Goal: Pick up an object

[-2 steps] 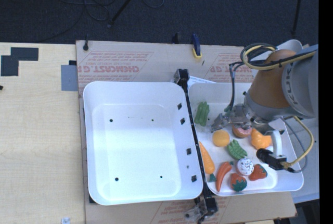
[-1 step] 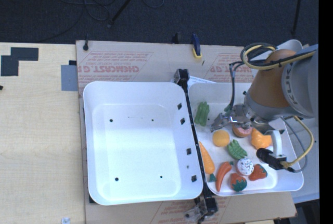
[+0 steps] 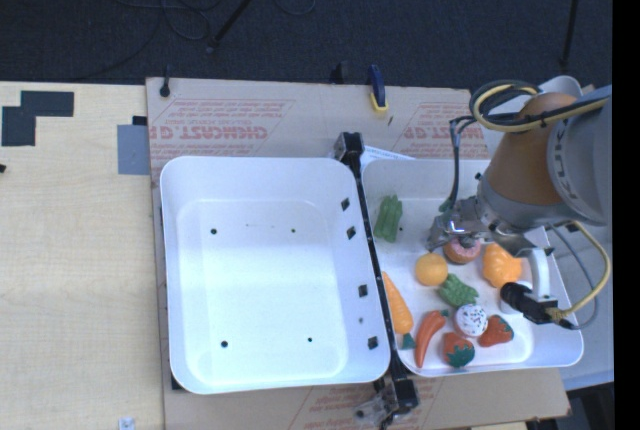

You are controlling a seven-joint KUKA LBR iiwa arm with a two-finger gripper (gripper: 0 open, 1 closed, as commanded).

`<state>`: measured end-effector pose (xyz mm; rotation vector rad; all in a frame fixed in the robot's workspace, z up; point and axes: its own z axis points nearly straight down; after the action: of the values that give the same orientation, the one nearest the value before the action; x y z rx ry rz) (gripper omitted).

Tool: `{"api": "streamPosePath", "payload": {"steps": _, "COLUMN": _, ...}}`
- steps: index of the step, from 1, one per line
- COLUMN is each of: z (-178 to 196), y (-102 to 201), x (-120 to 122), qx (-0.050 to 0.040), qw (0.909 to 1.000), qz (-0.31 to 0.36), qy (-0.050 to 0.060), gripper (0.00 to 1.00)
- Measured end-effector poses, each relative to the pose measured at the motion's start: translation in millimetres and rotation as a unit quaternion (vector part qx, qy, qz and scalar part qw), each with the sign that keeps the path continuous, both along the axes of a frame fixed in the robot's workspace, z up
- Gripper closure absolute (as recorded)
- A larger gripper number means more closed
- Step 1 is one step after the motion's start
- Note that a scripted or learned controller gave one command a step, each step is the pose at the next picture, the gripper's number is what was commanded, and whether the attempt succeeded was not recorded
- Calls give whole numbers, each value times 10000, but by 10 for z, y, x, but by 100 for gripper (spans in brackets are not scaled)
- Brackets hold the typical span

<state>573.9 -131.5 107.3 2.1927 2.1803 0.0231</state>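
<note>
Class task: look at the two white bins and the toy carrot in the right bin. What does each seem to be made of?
White bins: probably moulded plastic; smooth, evenly white walls with rounded corners. Carrot: likely plastic or rubber toy food; uniform bright orange-red, though texture is too small to tell.

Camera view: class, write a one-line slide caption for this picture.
Grey arm's pincer down over a pinkish toy among toy fruit and vegetables in the right bin.

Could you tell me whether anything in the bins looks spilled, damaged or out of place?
Nothing stands out. The toys all lie inside the right bin, and the gripper sits low among them.
</note>
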Motion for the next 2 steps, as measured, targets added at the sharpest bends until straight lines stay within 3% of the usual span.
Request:
{"api": "streamPosePath", "payload": {"steps": 1, "z": -1, "y": -4, "x": 0, "qx": 6, "qw": 10000, "qz": -31, "qy": -8, "gripper": 100}}
{"api": "streamPosePath", "payload": {"steps": 2, "z": 859, "y": 932, "x": -217, "qx": 138, "qw": 9997, "qz": 70, "qy": 206, "gripper": 100}}
